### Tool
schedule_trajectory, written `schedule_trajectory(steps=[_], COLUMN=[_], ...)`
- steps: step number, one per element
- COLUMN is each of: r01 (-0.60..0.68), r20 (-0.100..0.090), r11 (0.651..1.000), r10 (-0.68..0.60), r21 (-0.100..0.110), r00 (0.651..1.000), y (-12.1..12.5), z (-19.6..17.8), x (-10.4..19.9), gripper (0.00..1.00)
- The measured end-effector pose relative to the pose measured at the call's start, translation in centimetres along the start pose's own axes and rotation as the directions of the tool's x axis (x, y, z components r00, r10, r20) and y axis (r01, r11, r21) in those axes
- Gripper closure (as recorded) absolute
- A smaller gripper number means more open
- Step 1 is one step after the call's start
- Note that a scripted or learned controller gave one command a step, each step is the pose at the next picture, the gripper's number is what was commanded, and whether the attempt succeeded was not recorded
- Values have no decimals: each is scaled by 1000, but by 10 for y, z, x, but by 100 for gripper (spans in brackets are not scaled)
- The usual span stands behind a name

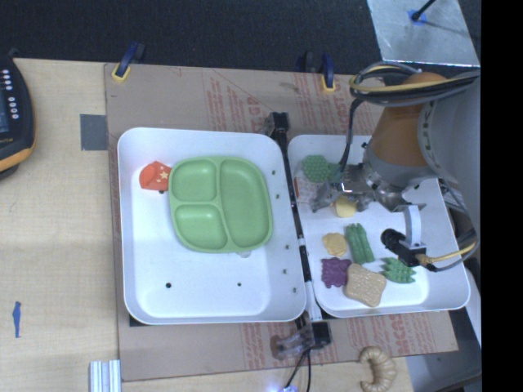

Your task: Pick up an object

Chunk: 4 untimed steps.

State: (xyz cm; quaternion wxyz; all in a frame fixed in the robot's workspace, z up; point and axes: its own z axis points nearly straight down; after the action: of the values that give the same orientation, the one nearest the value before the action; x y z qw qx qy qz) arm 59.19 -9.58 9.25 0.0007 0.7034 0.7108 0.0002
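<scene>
Yellow piece (346, 207) (half under jaws (333, 193))

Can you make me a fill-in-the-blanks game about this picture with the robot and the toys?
1. The green plate has ___ sections.
2. The plate sits in the ___ bin.
3. The red toy lies to the ___ of the plate.
4. The purple toy is in the ___ bin.

Missing words: three; left; left; right

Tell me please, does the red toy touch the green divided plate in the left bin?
Touching, as far as the camera view shows: the red toy lies against the upper left rim of the green divided plate, with no white bin floor visible between them.
</scene>
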Motion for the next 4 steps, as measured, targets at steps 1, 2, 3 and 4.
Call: schedule_trajectory(steps=[1, 2, 3, 4], r01=[-8, -4, -4, -3], r20=[-3, -1, -1, 0], r11=[1000, 1000, 1000, 1000], r10=[8, 4, 4, 3], r21=[13, 5, 5, 6], r00=[1000, 1000, 1000, 1000], y=[-79, -74, -74, -74], z=[1, -11, -10, -21], x=[-9, -9, -9, -10], gripper=[0, 100, 0, 100])
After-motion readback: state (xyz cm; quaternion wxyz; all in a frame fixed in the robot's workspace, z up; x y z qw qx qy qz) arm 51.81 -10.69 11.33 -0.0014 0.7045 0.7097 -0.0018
